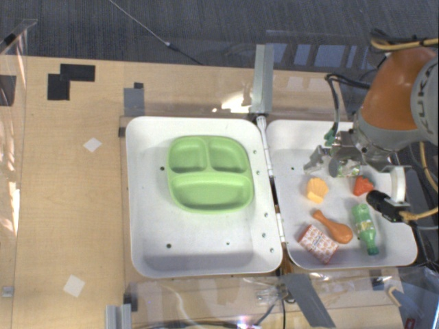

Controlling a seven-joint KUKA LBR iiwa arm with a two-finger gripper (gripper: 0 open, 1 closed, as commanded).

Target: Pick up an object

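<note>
Leftmost on the desk (62, 184), the white bin (147, 252) held a green three-compartment plastic tray (208, 173), stiff but too broad to pinch. Rightward, the second white bin (291, 184) held a yellow cheese-like wedge (316, 189), light and probably firm, best taken across its flat sides; an orange toy drumstick (334, 227); a patterned red-and-white box (317, 243), its print unreadable; a slippery-looking green bottle (365, 228). My hand (341, 162) hovered above the wedge; whether wide or narrow, I could not tell.

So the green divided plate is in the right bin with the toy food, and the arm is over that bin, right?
Not quite. The camera view shows the green divided plate in the left bin. The toy food lies in the right bin, and the arm is over that bin.
</note>
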